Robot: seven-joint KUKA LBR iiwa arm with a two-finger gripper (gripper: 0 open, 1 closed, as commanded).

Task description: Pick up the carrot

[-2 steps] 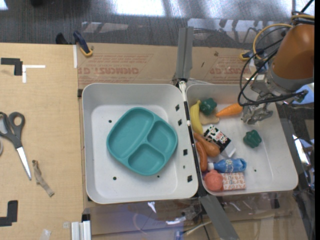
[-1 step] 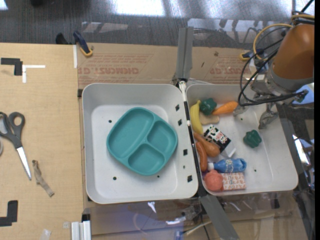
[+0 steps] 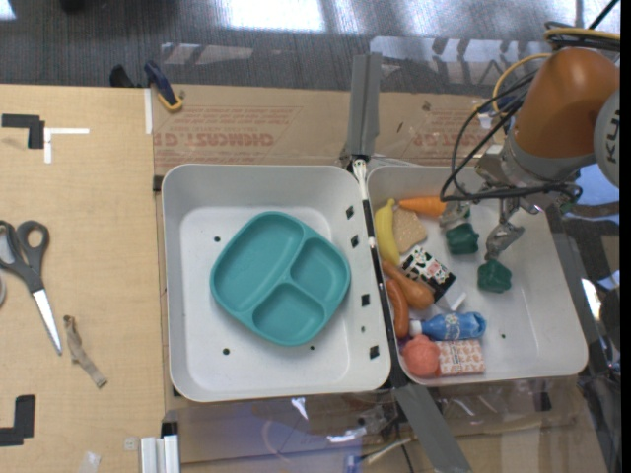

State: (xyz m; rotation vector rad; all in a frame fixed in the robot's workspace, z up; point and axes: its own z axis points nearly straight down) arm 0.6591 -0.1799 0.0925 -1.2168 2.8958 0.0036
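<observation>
The carrot (image 3: pixel 422 205) is a small orange piece lying at the back of the right bin (image 3: pixel 552 348), next to a slice of bread (image 3: pixel 407 231) and a banana (image 3: pixel 383 233). My gripper (image 3: pixel 501 240) hangs over the middle of the right bin, to the right of the carrot and apart from it. It sits between two green toys, one (image 3: pixel 460 237) to its left and one (image 3: pixel 495 276) just below it. The gripper looks open, with nothing between its fingers.
The left bin (image 3: pixel 187 353) holds a teal divided plate (image 3: pixel 282 277). Along the right bin's left side lie a cow-patterned item (image 3: pixel 428 269), sausages (image 3: pixel 404 292), a blue bottle (image 3: pixel 455 325), a red ball (image 3: pixel 421 357) and a pink packet (image 3: pixel 461 357). Scissors (image 3: pixel 35 269) lie on the bench at left.
</observation>
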